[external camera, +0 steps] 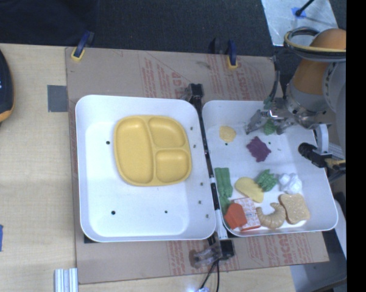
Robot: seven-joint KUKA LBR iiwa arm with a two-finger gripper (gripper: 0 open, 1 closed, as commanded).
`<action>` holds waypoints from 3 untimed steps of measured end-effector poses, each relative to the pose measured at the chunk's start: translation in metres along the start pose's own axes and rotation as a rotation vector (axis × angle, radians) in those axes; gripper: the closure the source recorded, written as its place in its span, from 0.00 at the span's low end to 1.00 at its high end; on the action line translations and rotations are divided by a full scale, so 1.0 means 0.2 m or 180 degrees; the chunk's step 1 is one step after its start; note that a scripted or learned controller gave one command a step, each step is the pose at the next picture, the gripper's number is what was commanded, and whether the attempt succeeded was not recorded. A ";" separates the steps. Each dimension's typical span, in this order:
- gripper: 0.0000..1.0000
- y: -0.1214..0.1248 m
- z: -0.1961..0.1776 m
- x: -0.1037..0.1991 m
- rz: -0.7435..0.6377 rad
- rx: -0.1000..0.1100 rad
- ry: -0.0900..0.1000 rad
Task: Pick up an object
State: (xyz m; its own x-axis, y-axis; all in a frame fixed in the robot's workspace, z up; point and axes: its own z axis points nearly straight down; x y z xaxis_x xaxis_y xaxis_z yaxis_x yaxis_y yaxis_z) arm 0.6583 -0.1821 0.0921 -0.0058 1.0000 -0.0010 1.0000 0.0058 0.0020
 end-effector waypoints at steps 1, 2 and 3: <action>0.00 -0.27 0.00 0.15 0.0011 0.0035 0.0008; 0.00 -0.31 0.00 -0.02 0.0012 0.0021 0.0004; 0.00 0.01 -0.10 0.17 -0.0010 -0.0010 0.0001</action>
State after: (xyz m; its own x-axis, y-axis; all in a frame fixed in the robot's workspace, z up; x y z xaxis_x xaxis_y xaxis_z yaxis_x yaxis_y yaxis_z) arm 0.6600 -0.1484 0.1127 -0.0089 1.0000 -0.0007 0.9999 0.0089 0.0051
